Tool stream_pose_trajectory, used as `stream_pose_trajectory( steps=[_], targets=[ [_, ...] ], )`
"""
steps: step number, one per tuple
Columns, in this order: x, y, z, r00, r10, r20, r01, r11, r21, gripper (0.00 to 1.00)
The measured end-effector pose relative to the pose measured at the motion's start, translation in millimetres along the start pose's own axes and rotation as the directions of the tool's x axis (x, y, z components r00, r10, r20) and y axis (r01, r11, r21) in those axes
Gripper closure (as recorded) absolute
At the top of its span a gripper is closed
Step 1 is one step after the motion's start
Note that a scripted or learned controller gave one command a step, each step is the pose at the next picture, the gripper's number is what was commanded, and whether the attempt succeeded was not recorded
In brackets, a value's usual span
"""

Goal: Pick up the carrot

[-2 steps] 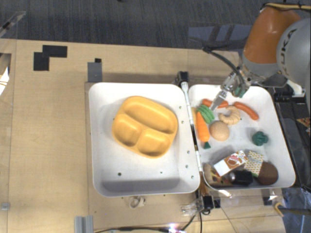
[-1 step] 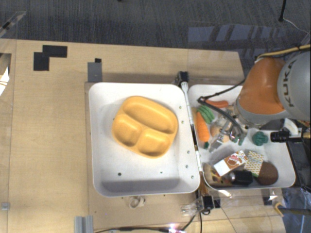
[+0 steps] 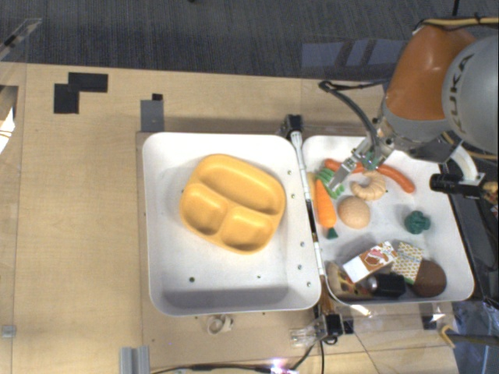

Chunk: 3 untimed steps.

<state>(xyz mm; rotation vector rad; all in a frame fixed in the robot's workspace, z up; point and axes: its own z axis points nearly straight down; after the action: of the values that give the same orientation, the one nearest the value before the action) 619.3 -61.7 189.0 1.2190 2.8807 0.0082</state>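
Pincer [image 3: 360, 164] low over the right bin [image 3: 460, 279], whether apart or together cannot be told, carrot [image 3: 323, 206] lying just left below it along that bin's left wall, yellow divided tray [image 3: 231, 201] in the left bin [image 3: 168, 287].

The arm [image 3: 448, 68] is cut off by the right and top edges. It hides the right bin's [image 3: 460, 283] far right corner. The gripper [image 3: 360, 164] covers the middle of a red-orange item [image 3: 398, 179]. The small packets [image 3: 380, 259] heaped at the bin's near side overlap, their labels too small to read.
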Motion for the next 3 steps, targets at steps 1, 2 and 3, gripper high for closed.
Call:
stream_pose_trajectory(
  steps=[1,2,3],
  targets=[
    [65.8,-8.9,2.5,0.998,0.062,-0.007,-0.062,0.998,0.005,0.00],
    [37.0,-33.5,2.0,0.985,0.175,-0.003,-0.175,0.985,0.005,0.00],
    [25.0,-63.8,84.4,0.971,0.239,0.012,-0.239,0.971,-0.010,0.00]
  ],
)
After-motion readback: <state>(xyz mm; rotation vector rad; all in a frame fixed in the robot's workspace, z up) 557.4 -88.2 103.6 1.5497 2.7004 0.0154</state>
